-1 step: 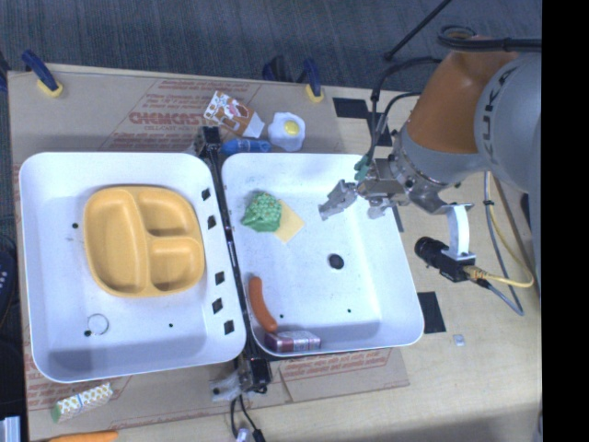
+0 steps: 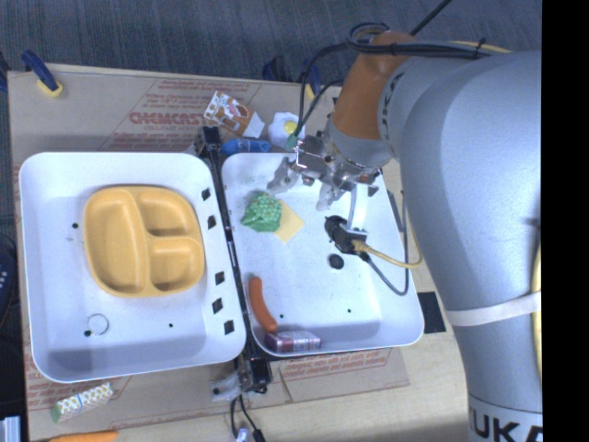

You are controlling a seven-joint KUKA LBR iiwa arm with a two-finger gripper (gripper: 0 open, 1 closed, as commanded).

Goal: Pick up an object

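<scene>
Spread apart with nothing between them, the jaws of the metal two-finger gripper (image 2: 307, 180) hang over the upper part of the right shallow white bin (image 2: 391, 316), right of centre frame. Just left of and below them sits a green bumpy ball (image 2: 262, 212) resting on a pale yellow flat square (image 2: 288, 224). An orange sausage-shaped piece (image 2: 261, 304) lies nearer the bin's bottom edge.

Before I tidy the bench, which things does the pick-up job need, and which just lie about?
Job: gripper; green object, yellow piece, orange sausage, can, all in the right bin.

Lying about: yellow tray in left bin; packets behind bins.
</scene>
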